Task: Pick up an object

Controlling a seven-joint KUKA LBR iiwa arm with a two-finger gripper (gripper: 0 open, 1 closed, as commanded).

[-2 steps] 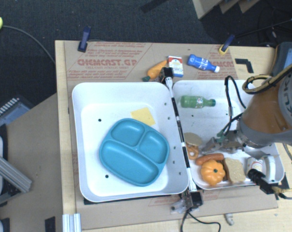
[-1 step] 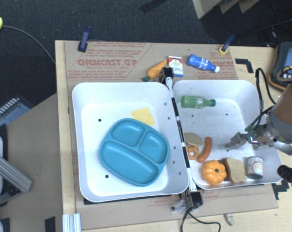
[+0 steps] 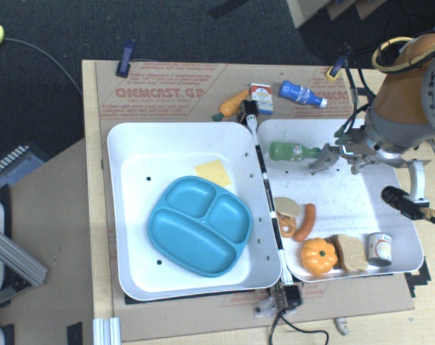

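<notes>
My gripper (image 3: 339, 162) hangs over the back of the right bin (image 3: 390, 225), open, with nothing between its fingers. A green bottle (image 3: 292, 152) lies on its side just left of the left finger, apart from it. Nearer the front of this bin lie a red sausage (image 3: 306, 221), a pretzel (image 3: 286, 226), a bun (image 3: 286, 207), an orange pumpkin (image 3: 318, 256), a slice of toast (image 3: 351, 253) and a small can (image 3: 379, 248). The left bin (image 3: 131, 164) holds a blue divided plate (image 3: 199, 225) and a yellow cheese wedge (image 3: 214, 171).
Behind the bins on the cardboard lie a blue bottle (image 3: 302, 94), a small carton (image 3: 260, 98) and an orange carrot-like item (image 3: 234, 104). A black arm part (image 3: 403, 201) juts over the right bin's right side. A blue clamp (image 3: 125, 58) grips the board's back edge.
</notes>
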